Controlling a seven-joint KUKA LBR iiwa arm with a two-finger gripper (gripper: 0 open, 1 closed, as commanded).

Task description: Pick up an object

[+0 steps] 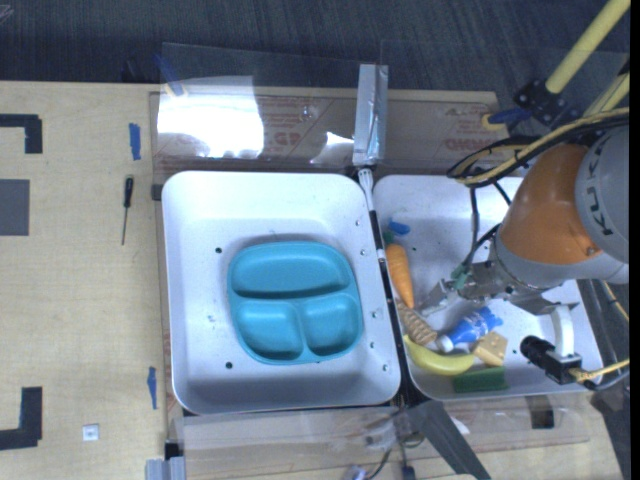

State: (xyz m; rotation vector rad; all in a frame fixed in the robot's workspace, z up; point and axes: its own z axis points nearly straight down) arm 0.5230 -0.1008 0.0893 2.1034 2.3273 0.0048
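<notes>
Arm over right bin (430, 203), among clutter.
Gripper (455, 286) sat near carrot (400, 274) and banana (440, 360); grip state unreadable.

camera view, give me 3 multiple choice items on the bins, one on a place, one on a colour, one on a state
1. Where does the divided tray lie?
A. in the left bin
B. in the right bin
C. on the bench outside the bins

2. What colour is the carrot?
A. purple
B. orange
C. white

3. How does the tray lie?
A. flipped upside down
B. standing on edge
C. flat, compartments facing up

Answers:
1. A, the tray sits mid-floor in the left bin.
2. B, the carrot by the right bin's left wall is orange.
3. C, its three compartments open upward toward the camera.
</notes>
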